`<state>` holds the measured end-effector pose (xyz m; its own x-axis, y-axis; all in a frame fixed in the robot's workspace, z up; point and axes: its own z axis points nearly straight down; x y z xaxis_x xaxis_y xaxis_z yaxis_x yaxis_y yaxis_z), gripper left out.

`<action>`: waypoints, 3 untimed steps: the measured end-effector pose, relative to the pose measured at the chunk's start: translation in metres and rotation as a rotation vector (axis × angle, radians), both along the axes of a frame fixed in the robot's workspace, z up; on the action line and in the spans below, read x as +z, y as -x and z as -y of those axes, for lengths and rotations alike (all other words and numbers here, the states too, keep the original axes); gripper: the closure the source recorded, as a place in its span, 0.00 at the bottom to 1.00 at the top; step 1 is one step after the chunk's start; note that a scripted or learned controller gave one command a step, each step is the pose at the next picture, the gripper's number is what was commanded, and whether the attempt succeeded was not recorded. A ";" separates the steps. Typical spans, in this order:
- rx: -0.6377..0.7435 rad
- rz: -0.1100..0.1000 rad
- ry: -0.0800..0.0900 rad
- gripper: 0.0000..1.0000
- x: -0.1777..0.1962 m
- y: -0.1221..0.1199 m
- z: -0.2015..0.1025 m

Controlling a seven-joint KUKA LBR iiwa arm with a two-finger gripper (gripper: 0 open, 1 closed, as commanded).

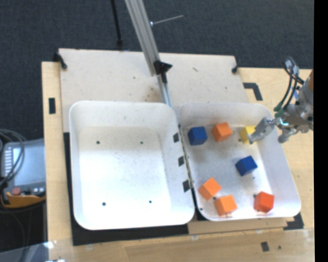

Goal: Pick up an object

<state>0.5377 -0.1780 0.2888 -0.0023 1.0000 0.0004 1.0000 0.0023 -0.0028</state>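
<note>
Over the right bin's point(291, 184) far right corner hangs the gripper point(273, 131), its two fingers spread apart with nothing between them; one fingertip sits just beside a small yellow block point(245, 134), perhaps touching it, though that is hard to tell. Six other blocks lie scattered in that bin: a blue cube point(197, 136) and an orange cube point(222, 131) toward the far side, another blue cube point(245, 165) in the middle, and two orange blocks point(210, 188) plus a red-orange one point(264, 202) nearer. The left bin point(76, 146) sits beside it. I judge the yellow block the likely target, since the spread fingers are closest to it.
</note>
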 end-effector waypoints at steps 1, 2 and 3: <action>0.000 0.005 0.001 0.00 0.002 -0.001 0.000; -0.004 -0.002 0.001 0.00 -0.055 -0.002 -0.008; -0.004 -0.003 0.001 0.00 -0.116 0.003 -0.013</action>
